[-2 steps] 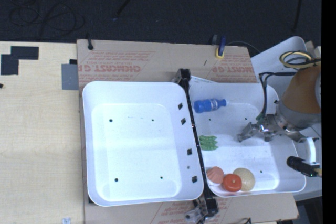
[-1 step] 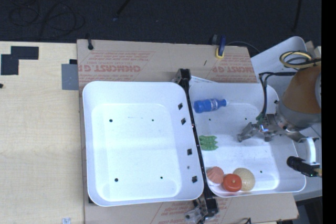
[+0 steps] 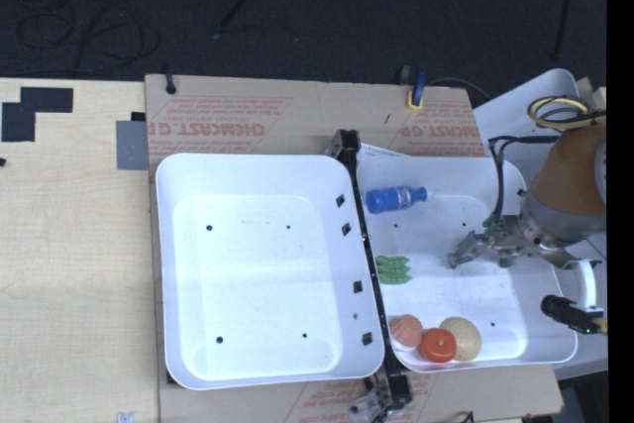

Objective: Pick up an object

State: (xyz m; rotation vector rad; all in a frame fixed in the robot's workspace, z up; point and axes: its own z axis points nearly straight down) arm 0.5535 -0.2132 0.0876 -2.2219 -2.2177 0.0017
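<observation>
The right bin (image 3: 515, 337) holds a blue bottle (image 3: 394, 199) lying on its side at the back left, and a green toy (image 3: 392, 269) near the divider. At the front sit a pink piece (image 3: 404, 328), a red round object (image 3: 438, 345) and a tan round object (image 3: 462, 336), clustered together. My gripper (image 3: 470, 251) hangs low over the right half of this bin, to the right of the green toy and apart from every object. I see nothing between its fingers.
The left bin (image 3: 188, 183) lies beside the right one, with a black clip strip (image 3: 362, 253) between them. Both rest on cardboard (image 3: 248, 114) on the bench. The grey and orange arm (image 3: 570, 183) comes in from the right edge, with cables behind it.
</observation>
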